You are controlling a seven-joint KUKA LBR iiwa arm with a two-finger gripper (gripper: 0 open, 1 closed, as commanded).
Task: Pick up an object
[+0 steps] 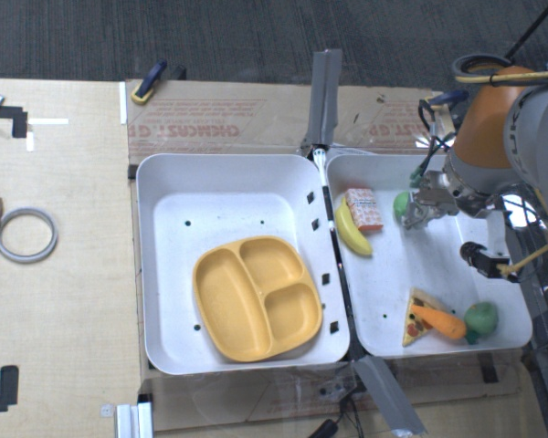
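Reaching in from the right, the arm has its pincer (418,210) low over the upper part of the right bin (438,322), and whether it is wide or narrow cannot be told from this slant. Just to its left, nearly touching, sits a small green ball (401,205), partly hidden by the pincer body; nothing can be seen held. Further left lie a red-and-white snack packet (363,210) and a banana (351,229), the two touching each other near the bin's left wall. Well below the pincer, toward the bin's front edge, lie a pizza slice (413,319), a carrot (438,321) across it, and a green fruit (480,318) beside the carrot. Far to the left, the other bin (164,245) holds a yellow divided plate (256,296). On the table, beyond that bin, lies a roll of tape (25,234).

The green ball looks like the likeliest pick. Doing it well probably means centring over the ball rather than beside it, since a round thing will roll off if nudged from one side, then going down far enough to close around its widest part before lifting straight up.
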